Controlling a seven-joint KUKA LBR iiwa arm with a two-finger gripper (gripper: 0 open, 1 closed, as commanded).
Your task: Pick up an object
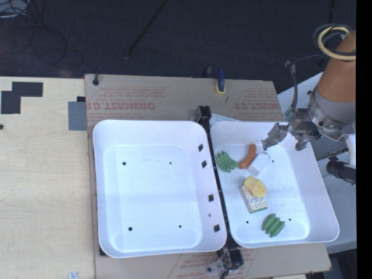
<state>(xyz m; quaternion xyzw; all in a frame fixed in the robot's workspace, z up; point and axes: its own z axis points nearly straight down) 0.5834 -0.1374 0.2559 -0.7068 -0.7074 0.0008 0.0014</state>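
The right bin [317,185] holds several small items. A green leafy piece [226,161] lies near its left wall, and an orange sausage-shaped piece [250,154] lies beside it. A small white piece [260,165] is just right of the sausage. Below them a yellow piece [256,186] rests on a patterned block [254,202]. A green pod [272,224] lies near the front wall. My gripper [286,142] hangs over the bin's back right part, up and to the right of the sausage. Its fingers are spread, open, with nothing between them.
The left bin [104,173] stands beside the right one, with a black divider with clips [210,179] between them. Both bins rest on a cardboard sheet [151,100]. A wooden bench top [40,185] extends to the left. Cables [293,92] hang by the arm.
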